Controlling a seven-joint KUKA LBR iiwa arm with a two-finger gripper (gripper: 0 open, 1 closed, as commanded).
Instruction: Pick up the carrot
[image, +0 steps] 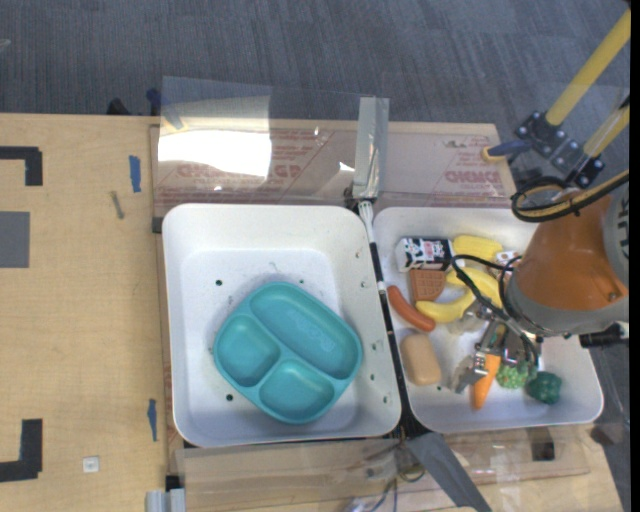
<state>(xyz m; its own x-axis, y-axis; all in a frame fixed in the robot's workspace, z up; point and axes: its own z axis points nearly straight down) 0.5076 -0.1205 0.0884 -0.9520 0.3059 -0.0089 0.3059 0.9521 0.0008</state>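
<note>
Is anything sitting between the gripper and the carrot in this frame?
Nothing visible does. The gripper is down in the right bin, directly at the upper end of the carrot. The broccoli lies close beside it to the right, not in between.

Red printing runs along the clear plastic sheet (300, 165) behind the bins and shows mirrored and too faint to read, and the small black-and-white carton (422, 251) in the right bin (580, 405) bears a label too small to make out.
</note>
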